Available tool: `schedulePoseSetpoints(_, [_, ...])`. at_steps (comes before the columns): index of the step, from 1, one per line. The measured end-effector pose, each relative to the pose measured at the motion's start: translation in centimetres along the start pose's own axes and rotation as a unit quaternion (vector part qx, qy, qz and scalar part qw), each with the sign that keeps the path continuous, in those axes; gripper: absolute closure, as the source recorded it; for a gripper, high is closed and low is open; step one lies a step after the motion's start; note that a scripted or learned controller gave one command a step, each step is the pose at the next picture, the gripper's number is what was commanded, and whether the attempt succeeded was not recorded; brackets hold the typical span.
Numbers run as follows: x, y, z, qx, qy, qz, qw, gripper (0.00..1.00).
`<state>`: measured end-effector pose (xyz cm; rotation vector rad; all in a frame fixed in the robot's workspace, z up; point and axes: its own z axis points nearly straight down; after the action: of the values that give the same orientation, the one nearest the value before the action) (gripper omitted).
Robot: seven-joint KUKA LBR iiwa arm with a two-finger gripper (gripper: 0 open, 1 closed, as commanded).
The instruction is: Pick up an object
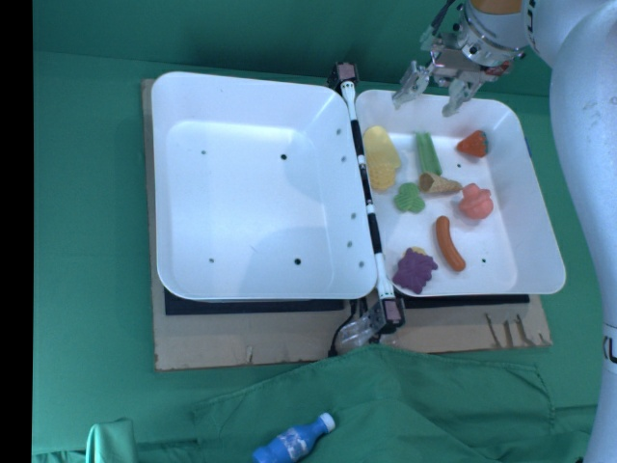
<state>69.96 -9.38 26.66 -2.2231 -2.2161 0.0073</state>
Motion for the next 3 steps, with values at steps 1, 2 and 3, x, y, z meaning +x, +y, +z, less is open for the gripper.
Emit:
schedulePoseSetpoints(1, [-6.2, -3.4, 7.8, 0.000, 0.000, 0.003, 1.0000, 0.00])
schedulePoseSetpoints(2, [-6.7, -8.2, 8.1, -0.012, -0.002, 0.001, 0.9999, 0.00])
schedulePoseSetpoints(3, [-4.2, -10.1, 8.1, -0.013, -0.003, 0.000, 0.9999, 0.00])
